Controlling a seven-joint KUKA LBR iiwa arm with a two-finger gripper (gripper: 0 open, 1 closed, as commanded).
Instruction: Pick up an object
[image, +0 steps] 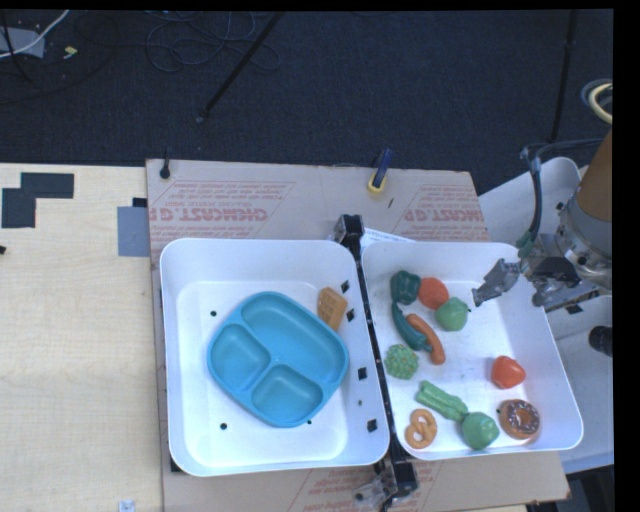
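My gripper (522, 288) hovers over the upper right part of the right bin (566, 400), open, with nothing between its fingers. Toy food lies in that bin: a dark green pepper (404, 286), an orange-red tomato (433, 292) and a green ball (452, 314) just left of the gripper. Lower down are an orange sausage (428, 340), a broccoli (401, 361), a red pepper (507, 372), a green pod (442, 400), a pretzel (421, 429), a lime (479, 430) and a donut (518, 419).
The left bin (190, 300) holds a blue divided plate (277, 357) and an orange bread piece (332, 307) by its right wall. A black divider (365, 330) joins the two bins. Cardboard (260, 205) lies under both.
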